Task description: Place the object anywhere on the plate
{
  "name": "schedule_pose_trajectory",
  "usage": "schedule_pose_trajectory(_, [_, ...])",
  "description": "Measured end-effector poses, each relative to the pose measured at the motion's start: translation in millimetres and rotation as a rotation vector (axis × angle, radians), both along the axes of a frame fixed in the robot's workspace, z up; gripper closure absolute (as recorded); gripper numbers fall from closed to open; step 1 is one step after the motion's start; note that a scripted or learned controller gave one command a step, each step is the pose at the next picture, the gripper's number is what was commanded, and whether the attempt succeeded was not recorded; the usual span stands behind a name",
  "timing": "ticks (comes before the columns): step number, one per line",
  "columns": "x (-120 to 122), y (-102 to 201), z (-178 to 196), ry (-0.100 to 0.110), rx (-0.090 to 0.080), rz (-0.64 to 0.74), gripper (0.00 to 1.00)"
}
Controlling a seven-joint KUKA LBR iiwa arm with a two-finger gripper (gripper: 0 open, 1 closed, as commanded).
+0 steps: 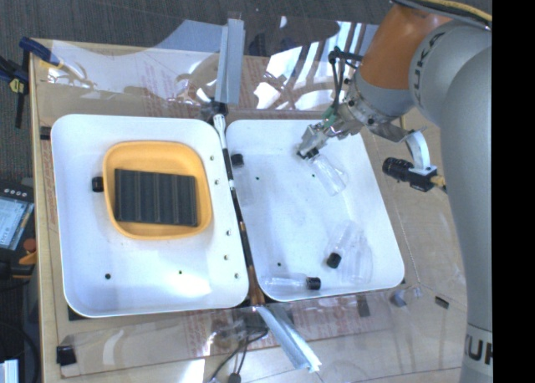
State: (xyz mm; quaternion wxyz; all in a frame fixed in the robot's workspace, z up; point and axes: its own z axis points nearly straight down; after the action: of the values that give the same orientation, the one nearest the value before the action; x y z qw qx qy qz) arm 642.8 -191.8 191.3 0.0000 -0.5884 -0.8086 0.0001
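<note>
The end effector (308,149), grip state unreadable, hangs over the right bin (380,206) where clear bottles (347,252) lie, well apart from the yellow plate (156,191) waiting in the left bin (71,273)

My gripper (306,150) is hanging over the back part of the right bin (380,206). Three bottles are lying in that bin: one (331,176) just beside me, two (349,252) (291,286) farther in front. The plate (155,189) is sitting in the left bin (75,264), far to my left.
</note>
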Motion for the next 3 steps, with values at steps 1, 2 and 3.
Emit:
schedule_pose_trajectory(1, [-45, 31, 1, 0.003, 0.001, 0.115, 1.00])
schedule_pose_trajectory(2, [-45, 31, 1, 0.002, 0.001, 0.114, 0.00])
schedule_pose_trajectory(3, [-10, 75, 14, -0.003, -0.001, 0.349, 0.00])
